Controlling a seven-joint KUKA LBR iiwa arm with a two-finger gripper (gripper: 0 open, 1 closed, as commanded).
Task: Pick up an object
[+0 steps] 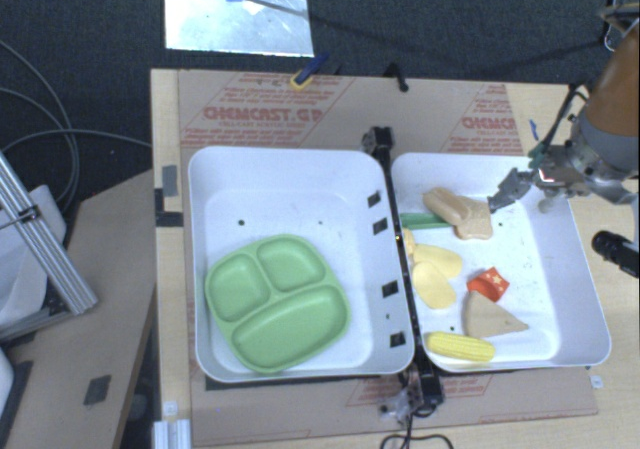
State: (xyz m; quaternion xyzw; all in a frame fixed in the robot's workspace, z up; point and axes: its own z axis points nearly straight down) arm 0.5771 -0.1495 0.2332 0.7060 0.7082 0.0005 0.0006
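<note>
Jaws (520, 187): grip state cannot be told; nothing seen held.
Bread (459, 213): just left of the jaws, in the bin (578, 267).
Progress: pickup not yet done.

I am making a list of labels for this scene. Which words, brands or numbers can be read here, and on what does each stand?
"CHEMCAST GP", red print, on the brown board under the bins, upper left.
The same red print repeats on the board's upper right, near, and along its bottom edge; there it is too blurred to read surely.
No other text can be read.
</note>
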